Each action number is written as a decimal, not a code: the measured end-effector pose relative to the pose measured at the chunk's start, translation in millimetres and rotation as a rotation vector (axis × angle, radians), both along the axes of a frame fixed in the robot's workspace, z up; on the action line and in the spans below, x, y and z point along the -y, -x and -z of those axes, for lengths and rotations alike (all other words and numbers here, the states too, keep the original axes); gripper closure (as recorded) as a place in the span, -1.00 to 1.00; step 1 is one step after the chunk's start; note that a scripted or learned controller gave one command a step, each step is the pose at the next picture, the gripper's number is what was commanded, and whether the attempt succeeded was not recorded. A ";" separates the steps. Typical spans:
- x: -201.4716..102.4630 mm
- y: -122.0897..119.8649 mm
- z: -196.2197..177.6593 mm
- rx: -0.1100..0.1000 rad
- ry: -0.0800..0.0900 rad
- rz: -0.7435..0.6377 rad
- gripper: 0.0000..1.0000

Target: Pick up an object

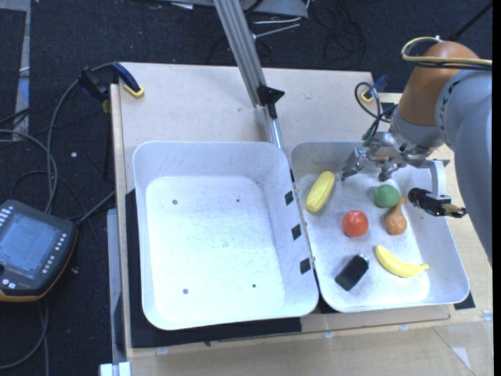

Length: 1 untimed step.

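- the gripper (369,165) hangs over the back of the right bin (446,276), fingers spread apart with nothing between them; the grey arm with its orange band comes in from the right
- everything pickable sits in that right bin: a corn cob (319,191) near the left wall, a red tomato (355,224) in the middle, a green round thing (386,196) just beside an orange pear-shaped piece (396,219); can't tell if those two touch
- a banana (401,262) lies toward the front, with a small black block (351,272) to its left
- the green thing is closest to the gripper, just below and to the right of it
- the left bin (149,171) touches the right one along the middle
- clutter around: a slanted metal pole (244,41) crossing the back of the table (196,104), a blue and yellow clamp (125,79) at the table's back left corner, a handheld pendant (30,247) on the floor to the left
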State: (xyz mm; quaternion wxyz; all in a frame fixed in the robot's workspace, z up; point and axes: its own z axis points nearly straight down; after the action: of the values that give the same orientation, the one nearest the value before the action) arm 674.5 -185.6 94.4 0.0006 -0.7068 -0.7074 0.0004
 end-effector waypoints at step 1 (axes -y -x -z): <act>0.0 -0.9 -12.0 0.002 0.001 -0.001 1.00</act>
State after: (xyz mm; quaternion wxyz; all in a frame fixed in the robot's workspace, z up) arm 675.4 -185.6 106.3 -0.0006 -0.7065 -0.7077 -0.0001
